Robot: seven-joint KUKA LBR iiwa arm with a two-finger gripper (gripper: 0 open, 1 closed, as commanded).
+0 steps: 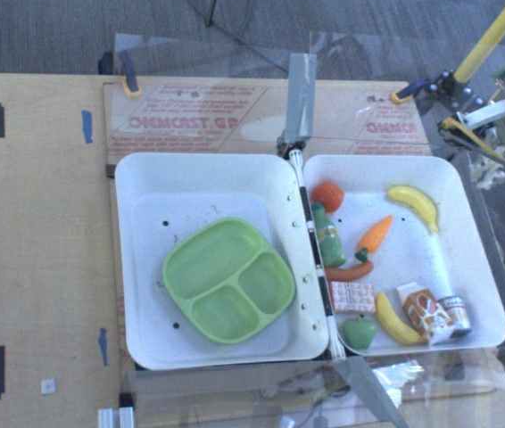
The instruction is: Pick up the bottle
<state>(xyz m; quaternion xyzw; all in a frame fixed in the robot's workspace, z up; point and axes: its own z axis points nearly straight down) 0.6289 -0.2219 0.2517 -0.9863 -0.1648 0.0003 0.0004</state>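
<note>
A small green plastic bottle lies glossy against the left wall of the right shallow white bin, whose speckled plastic looks matt, while the lime-green divided plate in the left bin seems smooth plastic, over a pale wooden bench.

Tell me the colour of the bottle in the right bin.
Green, with a darker cap; the bottle shows in the camera view, lying along the bin's left wall.

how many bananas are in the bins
2. One banana lies near the right bin's far edge; the other banana lies at its near edge, beside the green apple.
</note>
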